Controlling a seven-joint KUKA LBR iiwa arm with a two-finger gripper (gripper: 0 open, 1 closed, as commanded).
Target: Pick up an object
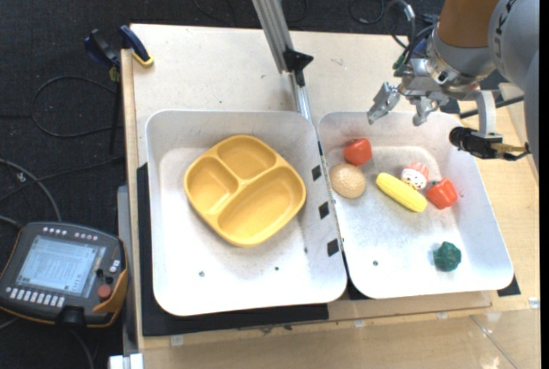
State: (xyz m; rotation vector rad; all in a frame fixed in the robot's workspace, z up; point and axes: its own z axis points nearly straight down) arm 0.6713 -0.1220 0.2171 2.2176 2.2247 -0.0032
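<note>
My gripper (401, 108) hangs open above the far edge of the right bin (480, 260), with nothing between its fingers. Below it in that bin lie a red tomato-like piece (358, 151), a beige round piece (347, 181), a yellow banana-like piece (401, 191), a small white and red piece (415, 176), a red-orange pepper-like piece (443, 193) and a dark green piece (446, 256). The red tomato-like piece is the one nearest the gripper, a little toward the front and left of it.
The left bin (171, 273) holds a yellow divided plate (245, 189). A slanted metal pole (268, 3) rises from the bench near the bins' shared edge. A teach pendant (60, 271) lies off the bench at the front left.
</note>
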